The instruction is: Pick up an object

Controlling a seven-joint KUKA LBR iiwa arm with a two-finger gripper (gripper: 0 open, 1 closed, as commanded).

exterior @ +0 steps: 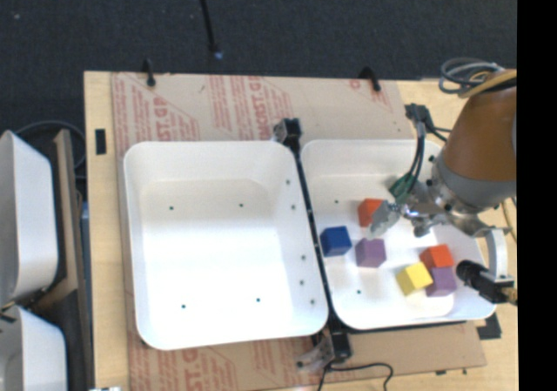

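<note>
The right bin [348, 163] holds several small blocks: an orange one [370, 209], a blue one [335, 241], a purple one [370, 252], a yellow one [415, 278], a second orange one [437, 256] and a second purple one [442, 280]. My gripper [389, 216] reaches in from the right and hangs low over the bin, just right of the first orange block and above the first purple one. Nothing shows between its fingers [380, 220], which look spread.
The left bin [139, 206] lies beside the right one, with a black clip [288, 131] where the two rims meet at the back. The arm's orange and grey body [479, 154] covers the right bin's far right side. A cable [204, 6] crosses the dark floor behind the bench.
</note>
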